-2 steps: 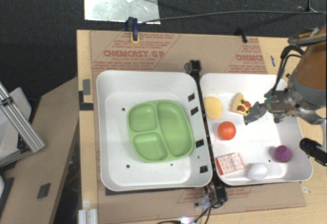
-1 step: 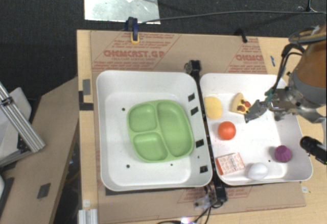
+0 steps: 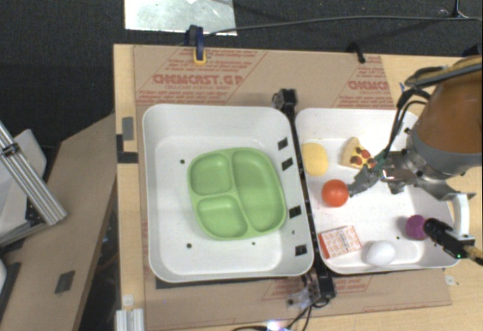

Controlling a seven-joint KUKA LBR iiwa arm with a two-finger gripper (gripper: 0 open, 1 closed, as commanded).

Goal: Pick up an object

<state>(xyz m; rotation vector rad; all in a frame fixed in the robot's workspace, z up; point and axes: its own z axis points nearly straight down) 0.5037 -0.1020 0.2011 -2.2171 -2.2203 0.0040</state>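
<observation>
In the right-hand white bin (image 3: 343,122), a grey arm reaches in from the right, its end effector (image 3: 367,177) lowered among a scatter of small items. The dark tip sits just beside a red tomato (image 3: 335,192), on the tomato's right, near the bin's middle. Whether the tip touches the tomato cannot be told, nor whether the end effector is open or closed; nothing is visibly gripped.

Behind the tomato lies a yellow lemon (image 3: 315,158), close to the divider between the bins. To the lemon's right is a toy pizza slice (image 3: 355,153), partly crossed by the arm's cabling. Along the front of the bin sit a small red and white packet (image 3: 339,241), a white egg (image 3: 379,252) just to its right, and a purple item (image 3: 416,226) further right.

The left white bin (image 3: 162,246) holds a green divided plate (image 3: 235,194). Both bins rest on a counter (image 3: 226,73) covered with brown printed board.

The step appears to be the final approach to a grasp, with the tomato the likeliest target. The next move probably calls for centring over the tomato, then closing and lifting; its round shape may roll away.
</observation>
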